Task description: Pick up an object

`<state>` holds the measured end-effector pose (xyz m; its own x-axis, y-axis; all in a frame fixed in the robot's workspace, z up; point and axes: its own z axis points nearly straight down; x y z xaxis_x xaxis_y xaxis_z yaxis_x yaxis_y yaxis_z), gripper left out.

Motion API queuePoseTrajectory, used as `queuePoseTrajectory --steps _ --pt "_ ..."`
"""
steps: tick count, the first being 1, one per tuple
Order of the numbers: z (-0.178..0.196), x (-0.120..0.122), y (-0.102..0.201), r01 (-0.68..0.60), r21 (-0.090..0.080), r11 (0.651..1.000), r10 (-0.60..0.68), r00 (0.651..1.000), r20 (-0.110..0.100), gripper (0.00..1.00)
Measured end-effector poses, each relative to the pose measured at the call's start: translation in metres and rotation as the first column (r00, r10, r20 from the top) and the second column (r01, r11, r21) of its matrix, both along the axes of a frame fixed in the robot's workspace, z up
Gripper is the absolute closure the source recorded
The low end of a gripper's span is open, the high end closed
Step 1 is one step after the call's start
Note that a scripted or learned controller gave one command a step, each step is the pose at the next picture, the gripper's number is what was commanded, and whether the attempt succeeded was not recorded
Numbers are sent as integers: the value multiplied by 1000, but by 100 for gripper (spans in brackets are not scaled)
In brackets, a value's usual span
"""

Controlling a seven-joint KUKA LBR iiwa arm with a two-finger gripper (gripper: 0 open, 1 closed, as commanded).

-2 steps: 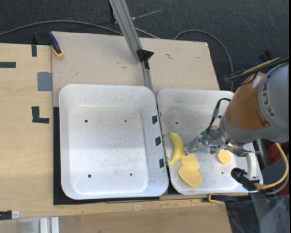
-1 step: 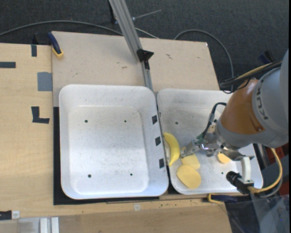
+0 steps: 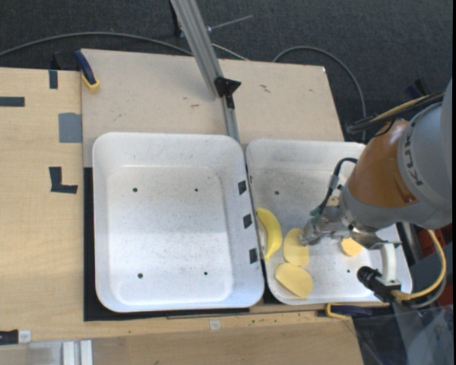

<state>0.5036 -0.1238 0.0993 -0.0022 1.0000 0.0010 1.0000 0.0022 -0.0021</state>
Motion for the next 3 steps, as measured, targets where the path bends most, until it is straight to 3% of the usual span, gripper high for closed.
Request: queuePoseTrajectory --steps 3 --pt "149 11 6 0 -2 1000 0 1000 7 100"
